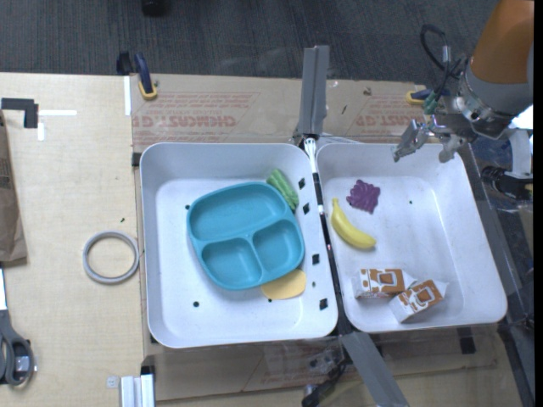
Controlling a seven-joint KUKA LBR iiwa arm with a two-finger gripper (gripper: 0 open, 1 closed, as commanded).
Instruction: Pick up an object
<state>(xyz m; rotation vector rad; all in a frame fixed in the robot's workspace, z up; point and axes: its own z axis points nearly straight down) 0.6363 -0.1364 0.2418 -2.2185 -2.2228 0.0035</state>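
grapes [364,195], a purple toy bunch, lie nearest the gripper [428,144] of all the things in the right bin [475,227]. we see the gripper poised over that bin's far rim, its two fingers spread apart with nothing between them. from the jaws the grapes sit down and to the left in the camera view, near but not under them. just beyond the grapes lies a yellow banana [349,229], its long axis running at a slant from upper left to lower right, close beside the bunch without clearly touching it. two small orange-and-white cartons [399,289] rest well apart from the gripper, toward the near edge of the same bin, leaning against each other.

in the left bin [161,253] we see a blue divided plate [245,236], with a green piece [283,188] at its far corner and a yellow piece [285,287] peeking out at its near edge.

we judge that the pick is not yet begun: the arm must travel inward and down toward the grapes, or a little further to the banana, where the jaws would best close across its slanted length.
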